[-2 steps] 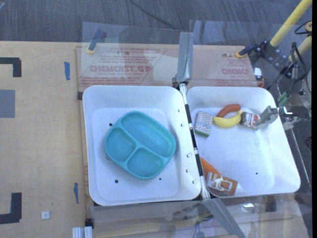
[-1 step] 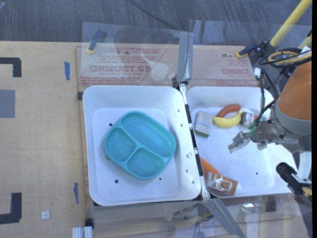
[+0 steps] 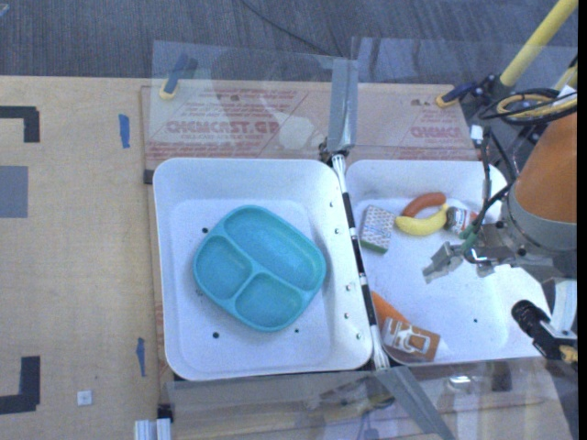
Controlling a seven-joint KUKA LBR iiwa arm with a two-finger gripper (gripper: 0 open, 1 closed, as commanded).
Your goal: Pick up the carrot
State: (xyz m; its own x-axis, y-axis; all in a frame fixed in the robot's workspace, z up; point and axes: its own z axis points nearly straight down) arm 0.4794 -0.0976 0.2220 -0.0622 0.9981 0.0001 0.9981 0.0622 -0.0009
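- carrot [image 3: 387,306] sits in the right bin [image 3: 495,333], near its front-left corner, tight along the left wall. orange, partly tucked under a small brown/white packet [image 3: 410,340] that lies over its lower end
- rest of that bin: banana [image 3: 421,225] w/ a reddish sausage-looking thing [image 3: 426,203] touching it at the back, plus a speckled sponge-ish block [image 3: 376,228] just beside them
- end effector [image 3: 443,263] hovers mid-bin, btwn the banana group and the carrot, apart from both. fingers look spread, nothing pinched btwn them
- left bin [image 3: 174,246] holds a blue divided plate [image 3: 260,266], not relevant
- progress imo: basically nothing done yet. carrot not grasped, not lifted. left to do: move toward front-left, come down, close, lift. packet overlap + wall could make the grab awkward
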